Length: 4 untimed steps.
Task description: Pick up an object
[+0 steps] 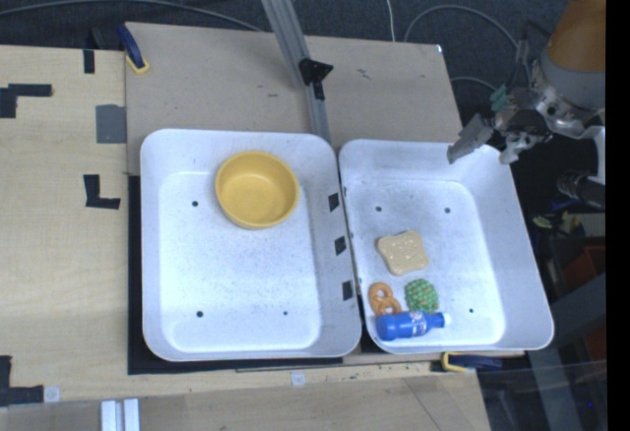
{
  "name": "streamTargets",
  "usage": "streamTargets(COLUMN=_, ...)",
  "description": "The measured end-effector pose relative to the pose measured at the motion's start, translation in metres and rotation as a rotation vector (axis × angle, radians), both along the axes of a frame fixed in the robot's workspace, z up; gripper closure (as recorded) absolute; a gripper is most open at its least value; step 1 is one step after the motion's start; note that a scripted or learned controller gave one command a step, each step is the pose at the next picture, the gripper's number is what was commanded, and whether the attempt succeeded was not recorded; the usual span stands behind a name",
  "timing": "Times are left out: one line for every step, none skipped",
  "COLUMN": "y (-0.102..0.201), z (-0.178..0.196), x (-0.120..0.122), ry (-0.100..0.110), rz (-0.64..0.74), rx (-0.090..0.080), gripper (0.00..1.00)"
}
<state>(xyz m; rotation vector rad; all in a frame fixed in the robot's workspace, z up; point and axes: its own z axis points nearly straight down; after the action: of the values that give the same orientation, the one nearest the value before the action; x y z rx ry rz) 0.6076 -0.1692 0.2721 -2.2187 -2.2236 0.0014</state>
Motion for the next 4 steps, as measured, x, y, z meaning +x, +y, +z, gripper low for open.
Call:
streamTargets(y=0.000, z=0.000, x=0.000, ry=0.000, rz=0.000, rx=0.000, gripper=0.00)
streamTargets(y=-0.007, z=-0.049, x=-0.006, ry=0.005, rz=-0.002, rx=0.000, gripper=0.00)
streamTargets(y=-0.007, z=-0.095, x=-0.002, ry=0.005, rz=-0.001, rx=0.000, gripper=0.00)
streamTargets(y=-0.008, z=-0.154, x=-0.007, ry=0.001, rz=-0.001, rx=0.000, gripper=0.00)
